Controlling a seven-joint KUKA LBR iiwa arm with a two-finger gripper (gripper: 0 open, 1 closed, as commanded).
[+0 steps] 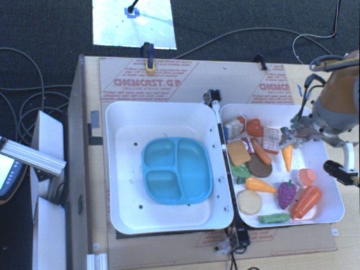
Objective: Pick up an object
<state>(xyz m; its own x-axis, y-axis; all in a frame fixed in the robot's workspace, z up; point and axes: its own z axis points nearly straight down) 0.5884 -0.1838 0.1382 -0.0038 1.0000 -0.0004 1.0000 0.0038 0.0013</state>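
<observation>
Gripper [288,136] low over right bin [336,210], near its far right side; fingers too blurred to tell if wide or narrow. Just below: small carrot [287,157], point down. Around: grapes [287,193], bread [238,152], larger carrot [306,201], green bean [274,219]. Left bin [121,151] holding blue divided plate [177,170].

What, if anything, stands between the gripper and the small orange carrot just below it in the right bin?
Nothing visible does. The gripper hangs right above the small orange carrot's top end in the right bin. The white patterned packet lies just beside, toward the left, close enough to be brushed.
</observation>
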